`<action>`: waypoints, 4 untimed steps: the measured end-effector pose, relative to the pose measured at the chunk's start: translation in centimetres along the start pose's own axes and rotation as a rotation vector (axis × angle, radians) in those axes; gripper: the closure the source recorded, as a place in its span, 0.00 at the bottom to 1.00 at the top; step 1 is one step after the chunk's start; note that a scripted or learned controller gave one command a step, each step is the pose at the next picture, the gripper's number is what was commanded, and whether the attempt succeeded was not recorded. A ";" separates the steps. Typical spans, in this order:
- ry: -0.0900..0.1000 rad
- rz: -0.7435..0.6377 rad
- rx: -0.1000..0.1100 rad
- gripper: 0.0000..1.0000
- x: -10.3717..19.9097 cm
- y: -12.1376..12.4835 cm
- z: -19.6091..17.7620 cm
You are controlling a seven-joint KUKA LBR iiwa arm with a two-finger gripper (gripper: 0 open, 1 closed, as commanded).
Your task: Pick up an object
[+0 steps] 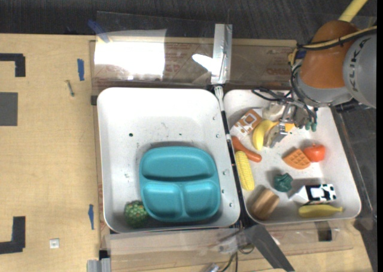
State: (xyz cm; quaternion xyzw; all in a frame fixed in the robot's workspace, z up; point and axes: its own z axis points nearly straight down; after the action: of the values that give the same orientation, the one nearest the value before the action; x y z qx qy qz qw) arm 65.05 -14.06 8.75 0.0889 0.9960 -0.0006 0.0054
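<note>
1. Camera view shows the pick not yet done: the pincer (280, 126) sits low at about 12 o'clock in the right bin (350, 169), just over the yellow banana-like toy (260, 134), and nothing is lifted clear.
2. Whether the pincer is released or clenched, I cannot tell.
3. Left to do, by my judgement: close on the toy and raise it.
4. That toy is small, curved and smooth, lying beside an orange-and-white box (245, 123) at its 10 o'clock.
</note>
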 end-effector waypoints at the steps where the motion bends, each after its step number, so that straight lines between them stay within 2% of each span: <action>1: -0.008 -0.004 -0.001 1.00 -0.2 0.2 -1.3; 2: -0.012 0.009 -0.001 1.00 2.3 1.0 -20.6; 3: 0.003 0.009 -0.001 0.00 2.5 1.0 -19.8; 4: 0.017 -0.077 -0.003 0.00 3.2 1.3 -5.2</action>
State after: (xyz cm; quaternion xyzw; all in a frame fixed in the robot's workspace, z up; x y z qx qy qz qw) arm 62.05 -12.18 13.94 0.0505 0.9987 0.0012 -0.0027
